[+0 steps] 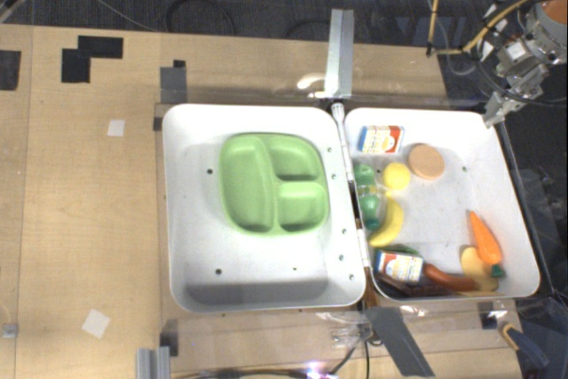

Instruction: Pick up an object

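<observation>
Wooden bench (80, 217) bears two bins; left bin (191, 280) holds a green tray (271, 182); gripper (499, 106), at right bin's (519, 191) one o'clock corner; grip state cannot be told

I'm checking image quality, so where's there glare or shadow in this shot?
Camera view: glare on the metal divider post and at the bottom edge; soft shadow inside the left bin beside the green tray; the claw looks slightly blurred.

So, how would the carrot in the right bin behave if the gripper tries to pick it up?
The carrot looks smooth and tapered, so it may slip from a grip. Its rounded shape suggests it could roll if nudged. It looks like a toy, so probably light and stiff.
</observation>
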Action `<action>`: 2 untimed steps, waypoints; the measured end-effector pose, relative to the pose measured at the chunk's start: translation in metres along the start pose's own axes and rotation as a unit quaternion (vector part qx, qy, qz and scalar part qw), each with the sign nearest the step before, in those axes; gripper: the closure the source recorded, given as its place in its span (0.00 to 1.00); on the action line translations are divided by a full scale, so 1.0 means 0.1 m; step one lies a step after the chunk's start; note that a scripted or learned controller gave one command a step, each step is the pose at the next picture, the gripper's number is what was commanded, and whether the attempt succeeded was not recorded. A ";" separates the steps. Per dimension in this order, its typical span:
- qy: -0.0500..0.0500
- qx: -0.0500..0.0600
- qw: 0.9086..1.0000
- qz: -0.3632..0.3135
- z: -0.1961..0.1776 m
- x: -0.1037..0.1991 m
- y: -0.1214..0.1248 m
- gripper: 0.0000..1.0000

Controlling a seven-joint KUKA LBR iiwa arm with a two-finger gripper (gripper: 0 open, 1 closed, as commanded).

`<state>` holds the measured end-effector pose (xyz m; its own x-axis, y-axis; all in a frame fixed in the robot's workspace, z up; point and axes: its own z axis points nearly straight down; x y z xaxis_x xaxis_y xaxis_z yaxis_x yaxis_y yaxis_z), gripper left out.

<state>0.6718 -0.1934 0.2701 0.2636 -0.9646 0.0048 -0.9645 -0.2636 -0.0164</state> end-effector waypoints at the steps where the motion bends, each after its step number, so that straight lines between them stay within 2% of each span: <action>1: -0.004 -0.005 0.995 -0.103 0.64 -0.05 0.29 1.00; 2: -0.003 -0.003 0.963 -0.268 -0.03 0.02 0.02 1.00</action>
<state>0.6707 -0.1958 0.2735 0.7245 -0.6892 0.0057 -0.6892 -0.7245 -0.0077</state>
